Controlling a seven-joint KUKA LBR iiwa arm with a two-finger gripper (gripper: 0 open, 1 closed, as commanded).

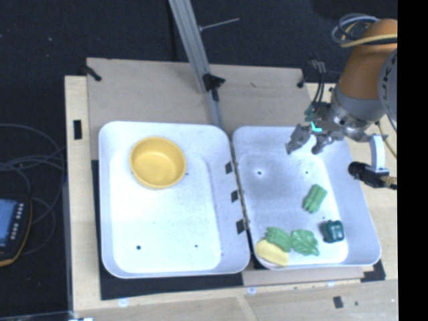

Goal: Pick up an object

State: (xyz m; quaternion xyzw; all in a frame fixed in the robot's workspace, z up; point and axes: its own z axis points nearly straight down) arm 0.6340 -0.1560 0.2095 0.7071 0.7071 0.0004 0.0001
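Lying side by side on the bench (154,92), touching along their inner rims: left bin (167,246) and right bin (267,152). Reaching in from the right above the right bin's far right corner: arm (364,79), its orange band showing above the grey wrist. Sitting upright in the left bin's far left part, well apart from everything else: yellow bowl (158,162). Hovering over the far edge of the right bin, fingers spread apart and gripping nothing: gripper (307,142). Crowding the right bin's near right part, well apart from the gripper: four small things. Lying alone toward the right wall, tilted: green piece (314,198). Resting nearer the front, just beside each other: leafy green (278,238) and second leafy green (305,242). Touching the first leafy green at the front rim: yellow piece (271,252). Sitting just right of the second leafy green, near the right wall: dark green block (332,231).
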